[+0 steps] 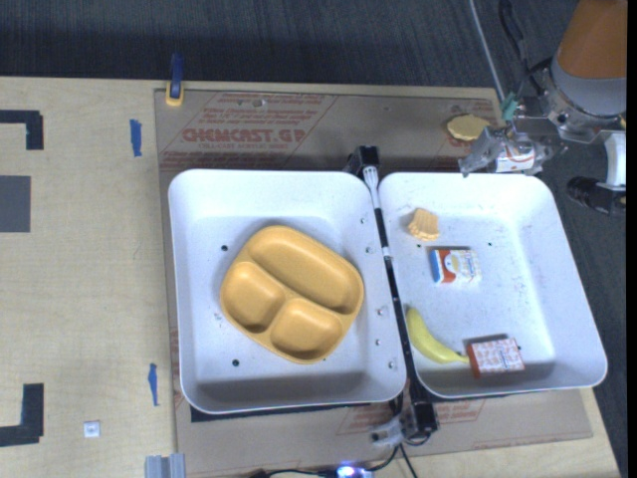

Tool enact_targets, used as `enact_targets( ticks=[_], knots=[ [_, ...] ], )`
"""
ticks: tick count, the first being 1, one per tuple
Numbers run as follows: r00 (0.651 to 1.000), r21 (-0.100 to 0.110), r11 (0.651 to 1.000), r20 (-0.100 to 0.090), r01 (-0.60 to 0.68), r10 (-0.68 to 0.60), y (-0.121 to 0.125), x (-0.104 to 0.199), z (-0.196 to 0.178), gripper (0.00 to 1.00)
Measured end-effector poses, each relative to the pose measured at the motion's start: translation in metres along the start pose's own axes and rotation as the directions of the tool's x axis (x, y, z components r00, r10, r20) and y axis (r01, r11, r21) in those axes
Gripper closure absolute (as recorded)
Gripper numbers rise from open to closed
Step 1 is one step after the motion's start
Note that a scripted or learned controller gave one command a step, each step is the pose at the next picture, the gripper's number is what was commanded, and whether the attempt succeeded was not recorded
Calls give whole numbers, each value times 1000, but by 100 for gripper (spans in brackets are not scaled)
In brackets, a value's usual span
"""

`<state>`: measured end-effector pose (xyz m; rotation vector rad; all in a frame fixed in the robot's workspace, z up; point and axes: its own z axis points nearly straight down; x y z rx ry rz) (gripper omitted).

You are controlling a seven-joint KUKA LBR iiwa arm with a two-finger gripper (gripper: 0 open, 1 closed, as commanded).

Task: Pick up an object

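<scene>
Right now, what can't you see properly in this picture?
- The claw in the camera view: small and blurry at the far edge of the right bin, so I cannot tell how it is set.
- The arm: cut off by the top and right edges.
- The writing on the little carton and on the red box: too small to read.
- The banana: its right end is hidden behind the red box.

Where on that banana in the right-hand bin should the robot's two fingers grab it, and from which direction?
Probably across the middle of the banana, coming straight down from above. It lies flat on the floor of the right bin and is long and narrow, so fingers closing across its short width should fit. One end sits near the bin's left wall and the other beside the red packet, so the ends are more crowded.
</scene>
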<state>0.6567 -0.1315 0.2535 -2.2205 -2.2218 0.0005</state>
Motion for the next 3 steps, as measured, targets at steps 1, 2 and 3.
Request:
enact_targets(
  ticks=[1,2,3],
  knots=[
    [1000,1,1000,0,-1,1,-33,-11,148,0],
    [1000,-4,1000,1,-1,1,-31,-11,136,100],
    [1000,-2,1000,0,1,-1,-66,66,44,100]
  ],
)
